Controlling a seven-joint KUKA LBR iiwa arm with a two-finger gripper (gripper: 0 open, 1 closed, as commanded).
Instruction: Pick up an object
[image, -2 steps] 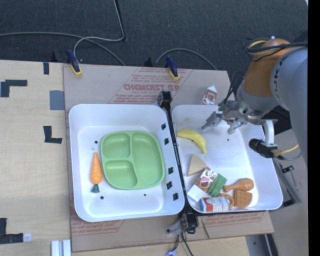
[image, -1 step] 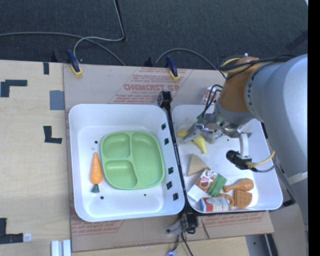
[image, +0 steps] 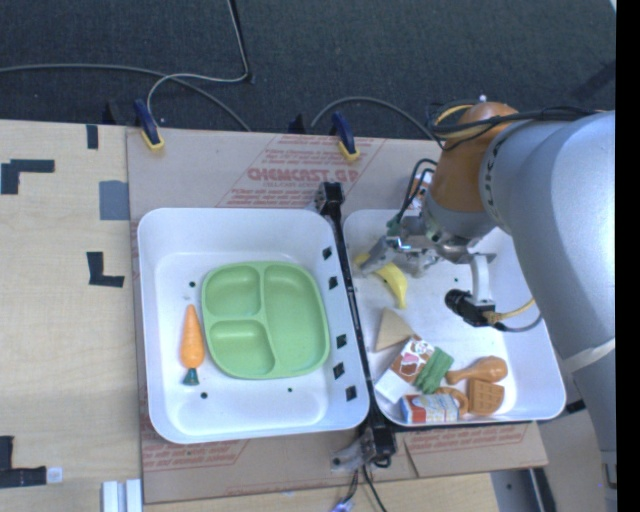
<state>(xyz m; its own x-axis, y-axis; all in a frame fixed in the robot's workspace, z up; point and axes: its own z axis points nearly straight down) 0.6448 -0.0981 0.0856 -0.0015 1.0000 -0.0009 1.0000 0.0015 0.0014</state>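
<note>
The gripper (image: 400, 255) hangs low over the back left part of the right bin (image: 535, 375), under the orange wrist band. A yellow toy banana (image: 396, 286) lies on the bin floor just in front of it, touching or nearly touching the gripper's tip. Further forward in the same bin lie a tan wedge (image: 392, 328), a small printed carton (image: 413, 360), a brown drumstick (image: 478, 372), a waffle piece (image: 484, 399) and a red and white packet (image: 430, 408).
The left bin (image: 160, 235) holds a green divided plate (image: 265, 320) and an orange carrot (image: 191, 340) to the plate's left. A black divider with clips (image: 343, 300) runs between the bins. The grey arm covers the right bin's back right side.
</note>
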